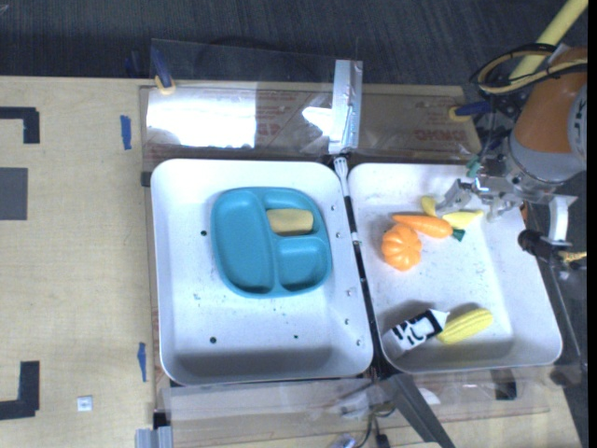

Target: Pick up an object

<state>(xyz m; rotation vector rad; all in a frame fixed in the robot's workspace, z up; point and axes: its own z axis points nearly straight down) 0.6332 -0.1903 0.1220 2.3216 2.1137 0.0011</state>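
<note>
- Likely target: small orange plastic carrot [422, 224] with a green stub, lying flat on the floor of the right-hand shallow white bin [522, 329], touching the top of a round orange toy pumpkin [401, 247].
- Probably light, stiff and a little slick; best pinched across the thick middle, clear of the pumpkin.
- Close by to the right: a pale yellow oblong piece [464, 218].
- Hand [478, 190] low over the bin's far right corner, near the carrot; metal fingers pointing left and down; spread not readable, nothing seen between them.
- Grey arm with orange band [548, 124] bent in from the right.
</note>
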